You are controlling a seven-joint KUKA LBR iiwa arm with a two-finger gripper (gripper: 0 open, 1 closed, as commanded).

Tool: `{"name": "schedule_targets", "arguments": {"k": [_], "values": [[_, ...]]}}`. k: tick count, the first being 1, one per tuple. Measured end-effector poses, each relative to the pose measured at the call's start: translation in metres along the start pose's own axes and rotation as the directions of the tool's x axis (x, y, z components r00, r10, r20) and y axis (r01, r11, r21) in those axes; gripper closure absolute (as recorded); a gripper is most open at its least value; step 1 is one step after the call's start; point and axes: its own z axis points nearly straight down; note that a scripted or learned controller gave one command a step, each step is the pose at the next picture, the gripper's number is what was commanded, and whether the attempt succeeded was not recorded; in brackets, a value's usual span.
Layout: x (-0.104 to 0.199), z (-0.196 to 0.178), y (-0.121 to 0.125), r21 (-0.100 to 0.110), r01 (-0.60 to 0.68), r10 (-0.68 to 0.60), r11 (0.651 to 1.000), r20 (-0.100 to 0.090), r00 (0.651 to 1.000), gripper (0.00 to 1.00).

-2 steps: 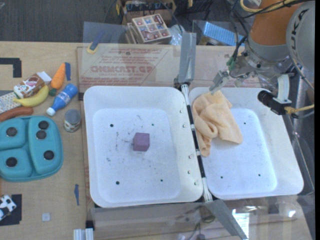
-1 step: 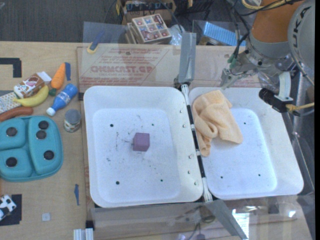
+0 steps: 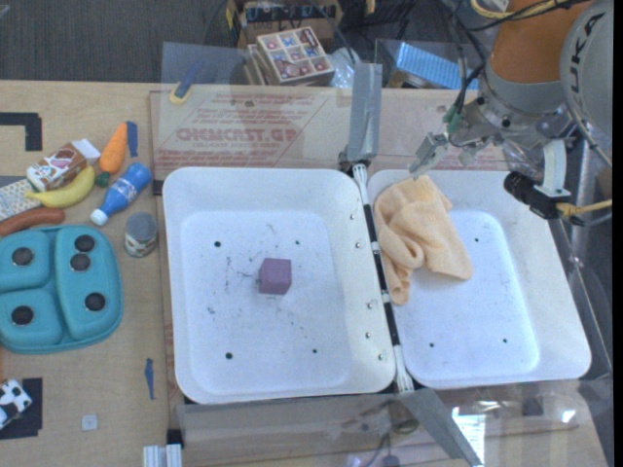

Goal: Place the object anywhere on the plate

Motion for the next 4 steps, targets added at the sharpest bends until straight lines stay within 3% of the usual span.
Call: {"name": "schedule_targets", "arguments": {"k": [1, 2, 3, 4], "values": [[-0.0009, -0.0078, 0.0020, -0.003, 0.001, -0.001, 1.000, 0.002, 1.000, 1.00], [-0.0009, -0.0077, 0.0020, -0.002, 0.001, -0.001, 1.000, 0.002, 1.000, 0.00], [-0.0018, -0.0156, 0.0040, -0.005, 0.001, -0.001, 1.000, 0.004, 1.000, 1.00], [-0.0017, -0.0154, 0.0039, -0.005, 0.001, -0.001, 1.000, 0.004, 1.000, 0.00]]}}
